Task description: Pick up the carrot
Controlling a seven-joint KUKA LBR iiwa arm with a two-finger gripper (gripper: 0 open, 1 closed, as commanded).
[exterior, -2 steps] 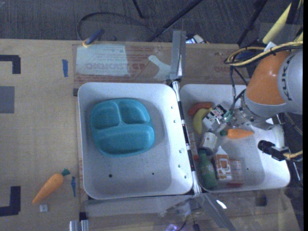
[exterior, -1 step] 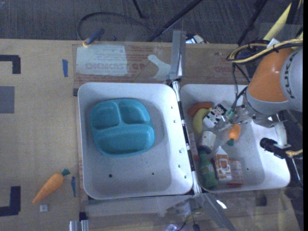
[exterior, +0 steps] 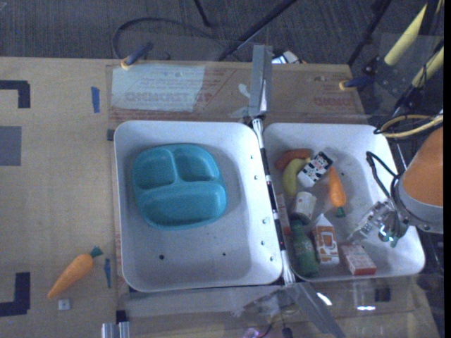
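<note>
An orange carrot (exterior: 337,189) lies in the right bin (exterior: 402,259), near its middle, with its green end pointing toward the front. My gripper (exterior: 380,227) hangs low over the right side of that bin. It is to the right of the carrot and a little nearer the front, and a gap separates them. Nothing shows in the gripper. A second toy carrot (exterior: 70,274) with a green top lies on the bench outside the bins, at the front left.
The right bin also holds a banana (exterior: 291,178), a black-and-white box (exterior: 315,167), a white cup (exterior: 304,204), a green bottle (exterior: 304,248), an orange carton (exterior: 325,243) and a red box (exterior: 359,258). A teal divided plate (exterior: 180,185) lies in the left bin (exterior: 204,259).
</note>
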